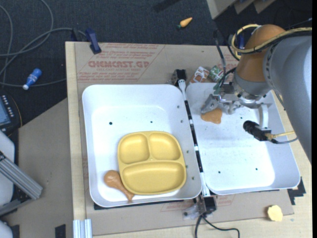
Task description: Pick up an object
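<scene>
Small orange-brown flat piece on the floor of the right-hand white bin, in the far half, close to the bin's left wall. Touching or just under the gripper, directly on the far side of it. Grip on the piece not clear enough to confirm. Whether released or clenched: cannot tell, with the metal parts bunched together and partly masked by the wrist. Above that, the orange band and the grey arm, reaching in over the bin's right wall. A black cable fitting hanging off the wrist, above the middle of the same bin.

Just outside that bin's far edge, on the bench, a few small crumpled scraps.

In the left-hand white bin, a yellow divided plate towards the near edge, with an orange-brown drumstick-shaped toy tucked against its near-left side, by the bin's near-left corner.

On the bench: a blue clip at the far-left corner, a yellow lump by the near-right corner.

Off the bench, on the dark floor: a small blue bottle to the left, an orange bit beyond the far edge.
</scene>
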Robot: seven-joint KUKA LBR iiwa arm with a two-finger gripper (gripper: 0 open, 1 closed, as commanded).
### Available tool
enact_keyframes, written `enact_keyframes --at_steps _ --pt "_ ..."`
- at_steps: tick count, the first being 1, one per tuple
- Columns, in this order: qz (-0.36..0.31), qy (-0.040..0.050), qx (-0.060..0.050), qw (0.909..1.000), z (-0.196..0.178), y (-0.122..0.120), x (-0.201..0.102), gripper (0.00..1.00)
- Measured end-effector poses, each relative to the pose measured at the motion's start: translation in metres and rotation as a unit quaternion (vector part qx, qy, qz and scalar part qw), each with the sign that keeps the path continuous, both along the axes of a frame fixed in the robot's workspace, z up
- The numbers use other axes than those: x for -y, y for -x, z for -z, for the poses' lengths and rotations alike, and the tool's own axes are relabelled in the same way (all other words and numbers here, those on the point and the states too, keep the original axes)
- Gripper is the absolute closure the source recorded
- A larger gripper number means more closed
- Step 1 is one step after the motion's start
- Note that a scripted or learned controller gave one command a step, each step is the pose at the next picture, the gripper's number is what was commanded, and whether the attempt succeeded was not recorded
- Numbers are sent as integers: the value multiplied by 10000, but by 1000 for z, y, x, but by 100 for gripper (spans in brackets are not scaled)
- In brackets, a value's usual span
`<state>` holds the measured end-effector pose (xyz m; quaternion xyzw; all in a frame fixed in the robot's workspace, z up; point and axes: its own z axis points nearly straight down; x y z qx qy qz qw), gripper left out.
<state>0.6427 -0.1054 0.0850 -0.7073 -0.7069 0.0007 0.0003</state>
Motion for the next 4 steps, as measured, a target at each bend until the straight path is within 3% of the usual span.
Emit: enact_keyframes --at_steps 1,2,3,4 --pt "-6 3 12 10000 0 -3 -4 0" --pt "-10 10 28 10000 -11 -4 -4 100" --pt "8 0 5 10000 0 34 -10 100" --pt "2 0 12 10000 0 33 -10 0"
